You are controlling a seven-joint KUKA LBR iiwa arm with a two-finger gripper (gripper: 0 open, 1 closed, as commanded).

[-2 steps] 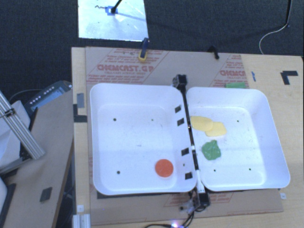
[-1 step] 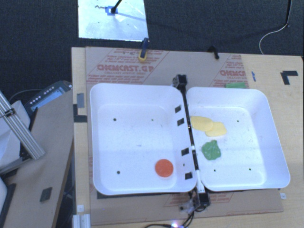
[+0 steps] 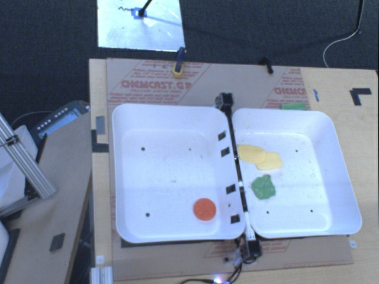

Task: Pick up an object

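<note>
1. A flat round orange disc (image 3: 205,209) lies near the front right corner of the left shallow white bin (image 3: 127,158).
2. Two overlapping pale yellow flat pieces (image 3: 259,157) and a crumpled green piece (image 3: 263,187) lie in the right white bin (image 3: 340,176), by the divider.

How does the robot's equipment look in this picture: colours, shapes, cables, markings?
Two shallow white bins with rounded corners, joined by black clips. They sit on a brown board with red lettering. A thin white cable curves over the dark floor.

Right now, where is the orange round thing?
The orange disc lies in the left bin, near its front right corner, close to the divider.
</note>
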